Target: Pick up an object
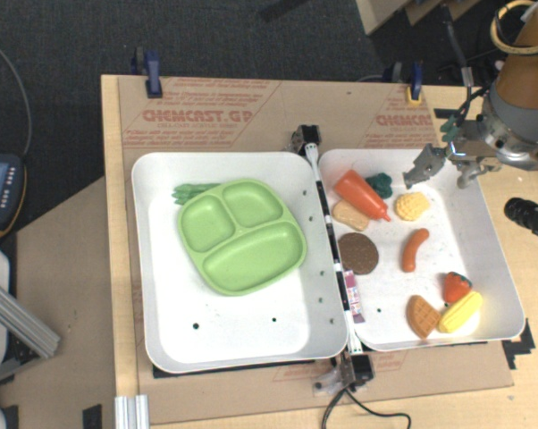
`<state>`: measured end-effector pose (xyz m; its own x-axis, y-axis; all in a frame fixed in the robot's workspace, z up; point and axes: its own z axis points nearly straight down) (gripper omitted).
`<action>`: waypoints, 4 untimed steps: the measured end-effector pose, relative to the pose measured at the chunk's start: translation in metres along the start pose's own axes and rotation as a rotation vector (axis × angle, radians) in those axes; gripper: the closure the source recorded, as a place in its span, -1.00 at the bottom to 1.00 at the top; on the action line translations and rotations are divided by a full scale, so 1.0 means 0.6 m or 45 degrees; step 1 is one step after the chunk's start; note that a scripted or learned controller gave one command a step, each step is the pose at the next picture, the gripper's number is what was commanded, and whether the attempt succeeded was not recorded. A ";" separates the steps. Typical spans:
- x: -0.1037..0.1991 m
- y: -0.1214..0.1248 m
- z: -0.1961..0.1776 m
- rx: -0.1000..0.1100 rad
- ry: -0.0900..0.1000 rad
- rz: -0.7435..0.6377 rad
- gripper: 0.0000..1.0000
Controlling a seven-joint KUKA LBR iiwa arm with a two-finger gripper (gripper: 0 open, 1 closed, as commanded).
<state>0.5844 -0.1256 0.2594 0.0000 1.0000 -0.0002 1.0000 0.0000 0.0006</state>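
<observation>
The right bin (pixel 483 231) holds several toy foods: an orange carrot with a green top (pixel 362 194), a tan bread piece (pixel 349 214), a round yellow waffle-like piece (pixel 412 206), a brown patty (pixel 359 252), a red sausage (pixel 414 249), a strawberry (pixel 457 286), a yellow corn cob (pixel 460 312) and an orange cracker (pixel 422 316). My gripper (pixel 443 165) hangs over the bin's far right part, above and right of the yellow piece, fingers spread open with nothing between them.
The left bin (pixel 162 302) holds a green divided plate (pixel 241 234) with a green leafy item (pixel 192 191) at its far-left edge. A black divider rail (pixel 327 231) runs between the bins. Blue clamps (pixel 149 70) hold the board's back edge.
</observation>
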 end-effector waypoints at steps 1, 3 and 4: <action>-0.078 0.001 0.236 0.015 0.001 0.004 -1.00; -0.004 -0.056 0.273 -0.006 -0.003 0.002 1.00; 0.118 0.013 0.115 -0.013 0.000 -0.010 1.00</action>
<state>0.5923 -0.0550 0.1903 -0.0075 1.0000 -0.0002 0.9999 0.0075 0.0108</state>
